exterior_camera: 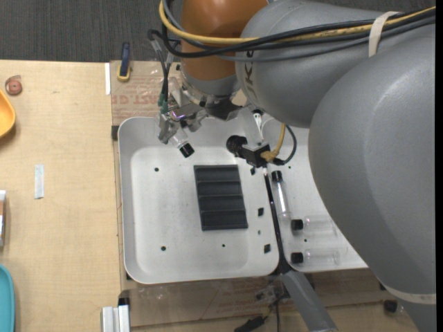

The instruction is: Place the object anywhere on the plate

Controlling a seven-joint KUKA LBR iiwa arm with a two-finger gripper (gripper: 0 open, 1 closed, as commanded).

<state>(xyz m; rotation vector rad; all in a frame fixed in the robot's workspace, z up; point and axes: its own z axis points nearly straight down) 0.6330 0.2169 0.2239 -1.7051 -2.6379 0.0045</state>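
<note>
my wrist hangs over the far left corner of the left bin [124, 206]. the jaws point down there amid cables and bright metal, and i cannot tell whether they are spread, pressed together or pinching anything. a small dark-and-white piece [185, 149] sits just below them; whether it is loose or part of me is unclear.

i take the object to be the black ribbed block [220, 198]. it lies flat near the middle of the bin, apart from the jaws.

the risks, as i judge them:
- i am close to the bin's raised wall, so a descent here could strike the rim or close on bare floor.
- the block is a low, flat rectangle with three ridged bands. it looks matte and rigid, and a pinch across its wide face may slip off.
- the bin floor is smooth white plastic, so a nudge could slide the block away.
- i cannot pick out the plate for certain. an orange curved rim [4, 116] and a teal edge [3, 299] lie well away on the pale wooden table [62, 241], so a long carry could shake a weak grip loose.
</note>
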